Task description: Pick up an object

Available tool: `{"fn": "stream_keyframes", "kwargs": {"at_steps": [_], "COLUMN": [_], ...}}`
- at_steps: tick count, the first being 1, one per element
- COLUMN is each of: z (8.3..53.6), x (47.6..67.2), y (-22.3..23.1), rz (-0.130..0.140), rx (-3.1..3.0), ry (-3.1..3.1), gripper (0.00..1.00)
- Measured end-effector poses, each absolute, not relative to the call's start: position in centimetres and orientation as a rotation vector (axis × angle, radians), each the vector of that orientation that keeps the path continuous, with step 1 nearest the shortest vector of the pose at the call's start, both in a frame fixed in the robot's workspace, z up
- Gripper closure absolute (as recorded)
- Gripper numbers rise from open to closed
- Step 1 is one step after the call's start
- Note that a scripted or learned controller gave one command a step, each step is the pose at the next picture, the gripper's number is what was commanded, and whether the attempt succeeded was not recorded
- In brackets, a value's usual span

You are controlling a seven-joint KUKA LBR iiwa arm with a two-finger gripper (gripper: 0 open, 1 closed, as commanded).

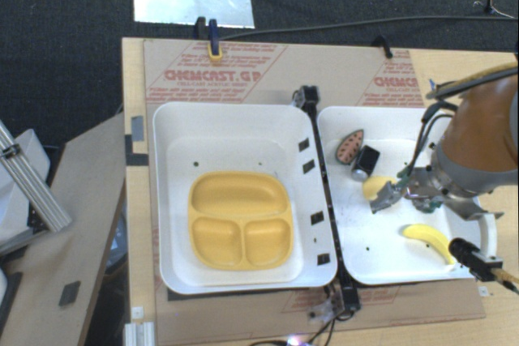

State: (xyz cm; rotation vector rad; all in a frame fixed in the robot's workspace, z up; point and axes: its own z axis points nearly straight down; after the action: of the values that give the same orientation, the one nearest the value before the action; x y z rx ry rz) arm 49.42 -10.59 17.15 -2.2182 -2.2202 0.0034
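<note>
The right bin [381, 263] holds several small things. A pink slice-shaped piece [350, 145] lies near its back left corner, with a small black object [366, 160] right beside it. A round yellow object [374, 188] sits left of the bin's centre. My gripper [384, 202] is low over the bin, its tip just to the right of and below that yellow object, touching or nearly touching it. A banana [430, 240] lies near the front of the bin, below the wrist. The arm hides the bin's right part.
The left bin [174, 174] holds a yellow divided plate [240, 219]. A black divider with clips [320, 190] runs between the two bins. Brown cardboard [243, 69] lies under both bins, and a blue clamp [212, 36] stands at its back edge.
</note>
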Motion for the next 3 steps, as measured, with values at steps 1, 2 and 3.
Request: {"fn": "stream_keyframes", "kwargs": {"at_steps": [1, 2, 3], "z": [11.8, 8.3, 9.5], "x": [50.4, 50.4, 50.6], "y": [-10.7, -10.7, -10.7], "rz": [0.002, 0.0, -0.004], "rx": [-2.218, -2.22, -2.223], "ry": [-2.22, -2.221, -2.223], "gripper": [0.0, 0.0, 1.0]}}
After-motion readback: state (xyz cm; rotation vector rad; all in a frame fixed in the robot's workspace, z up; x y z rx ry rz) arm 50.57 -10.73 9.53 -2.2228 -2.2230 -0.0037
